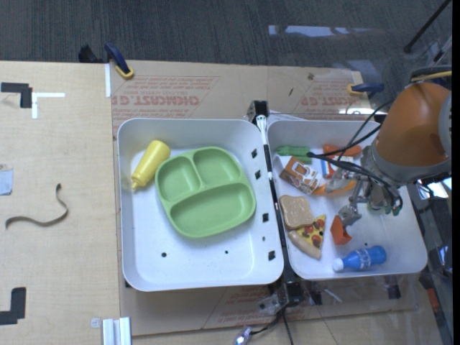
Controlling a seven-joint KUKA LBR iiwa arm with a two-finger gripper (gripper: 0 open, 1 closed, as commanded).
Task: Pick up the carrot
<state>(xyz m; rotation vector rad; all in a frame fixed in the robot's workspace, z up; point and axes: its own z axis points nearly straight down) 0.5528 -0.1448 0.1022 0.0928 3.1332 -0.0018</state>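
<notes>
The carrot (pixel 336 151) lies along the far side of the right bin (pixel 402 261). Its orange body points right and its green top (pixel 292 150) points left, and black cables cross part of it. My gripper (pixel 351 212) hangs low in the middle of that bin, nearer the camera than the carrot and apart from it. Just below it is a small red item (pixel 339 231). The arm's orange band (pixel 413 128) covers the bin's right side.
The right bin also holds a brown carton (pixel 300 176), an orange piece (pixel 343 187) beside it, a bread slice (pixel 295 210), a pizza slice (pixel 309 238) and a blue bottle (pixel 360 259). In the left bin (pixel 144 264) are a green divided plate (pixel 205 190) and a yellow bottle (pixel 149 163).
</notes>
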